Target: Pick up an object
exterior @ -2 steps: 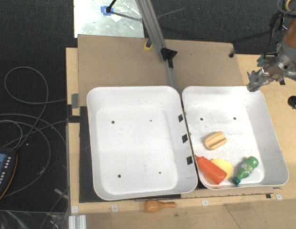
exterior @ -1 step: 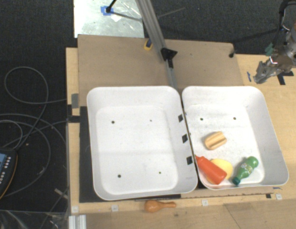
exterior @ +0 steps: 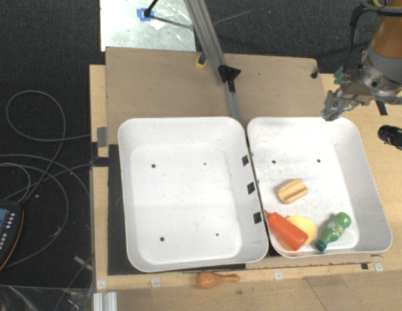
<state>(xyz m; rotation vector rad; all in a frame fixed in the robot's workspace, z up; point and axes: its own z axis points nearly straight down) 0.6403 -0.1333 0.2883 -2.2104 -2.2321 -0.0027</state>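
Hovering at the frame's upper right, the gripper (exterior: 333,111) hangs over the right bin's (exterior: 318,141) far rim, carrying nothing. Bun (exterior: 292,190), carrot (exterior: 285,231), lemon (exterior: 303,225) and bottle (exterior: 333,230) crowd the lower-right corner, probably hindering a clean pick.

A tripod leg (exterior: 207,34) is being seen slanting down over the tabletop (exterior: 272,76) toward the bins. Cables (exterior: 39,173) are being left looped on dark carpet (exterior: 45,44), beside a handheld controller (exterior: 5,229). Blue tape (exterior: 144,14) is being shown on a pale floor panel (exterior: 133,18).
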